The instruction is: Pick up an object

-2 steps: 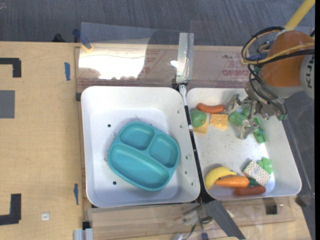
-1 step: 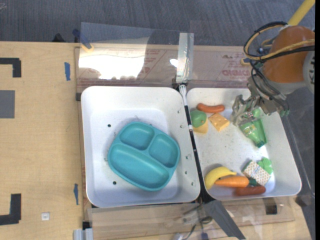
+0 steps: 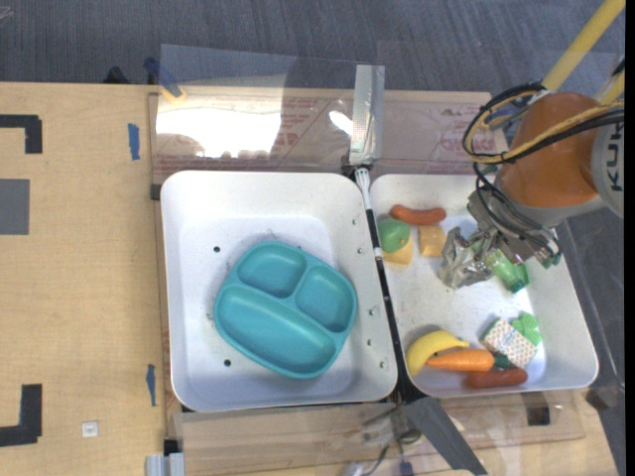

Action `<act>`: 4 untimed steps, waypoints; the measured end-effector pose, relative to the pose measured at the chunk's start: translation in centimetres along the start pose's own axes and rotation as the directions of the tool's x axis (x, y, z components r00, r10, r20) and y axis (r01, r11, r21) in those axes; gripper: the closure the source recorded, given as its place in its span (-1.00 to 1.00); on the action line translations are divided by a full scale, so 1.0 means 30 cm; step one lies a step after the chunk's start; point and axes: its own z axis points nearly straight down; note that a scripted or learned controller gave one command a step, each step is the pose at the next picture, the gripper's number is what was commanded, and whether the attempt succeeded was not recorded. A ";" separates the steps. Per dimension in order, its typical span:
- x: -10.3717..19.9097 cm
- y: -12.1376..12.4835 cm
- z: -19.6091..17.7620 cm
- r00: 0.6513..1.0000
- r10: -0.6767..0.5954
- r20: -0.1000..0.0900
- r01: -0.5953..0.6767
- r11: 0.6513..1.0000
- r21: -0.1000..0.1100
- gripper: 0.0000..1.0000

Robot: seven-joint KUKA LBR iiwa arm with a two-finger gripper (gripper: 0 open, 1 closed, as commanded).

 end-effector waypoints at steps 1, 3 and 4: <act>0.247 0.262 -0.006 0.990 -0.142 0.003 0.142 0.990 0.002 1.00; 0.079 0.102 -0.963 0.950 -0.312 0.004 0.312 0.950 0.004 1.00; -0.230 -0.058 -1.047 0.973 -0.231 0.001 0.231 0.973 -0.005 1.00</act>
